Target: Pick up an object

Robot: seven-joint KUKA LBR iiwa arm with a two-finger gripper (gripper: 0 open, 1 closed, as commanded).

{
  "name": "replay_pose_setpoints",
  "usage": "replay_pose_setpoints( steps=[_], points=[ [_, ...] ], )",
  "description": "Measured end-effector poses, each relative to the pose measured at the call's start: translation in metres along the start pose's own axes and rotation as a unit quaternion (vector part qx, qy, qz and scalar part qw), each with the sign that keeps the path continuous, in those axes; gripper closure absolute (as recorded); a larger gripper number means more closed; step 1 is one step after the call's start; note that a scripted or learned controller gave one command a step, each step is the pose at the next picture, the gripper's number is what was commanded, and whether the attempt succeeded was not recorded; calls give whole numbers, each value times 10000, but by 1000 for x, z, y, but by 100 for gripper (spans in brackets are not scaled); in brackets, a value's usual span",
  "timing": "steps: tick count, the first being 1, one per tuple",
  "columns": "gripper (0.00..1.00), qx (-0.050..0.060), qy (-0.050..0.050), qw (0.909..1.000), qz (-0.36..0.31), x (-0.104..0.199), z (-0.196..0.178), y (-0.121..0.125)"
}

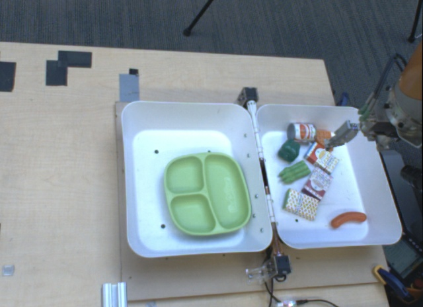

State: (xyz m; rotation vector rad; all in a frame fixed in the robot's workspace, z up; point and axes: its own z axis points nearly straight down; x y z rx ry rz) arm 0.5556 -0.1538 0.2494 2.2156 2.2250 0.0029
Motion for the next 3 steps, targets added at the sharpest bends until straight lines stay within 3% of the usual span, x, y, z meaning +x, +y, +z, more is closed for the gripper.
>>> replay_pose_setpoints(
  steps=[1,2,3],
  points=[
    [0,-48,-15,10000,22,11,151,7],
    [100,-71,3,10000,12,13,140,9],
    [100,-8,4,10000,-2,102,60,-25]
  ],
)
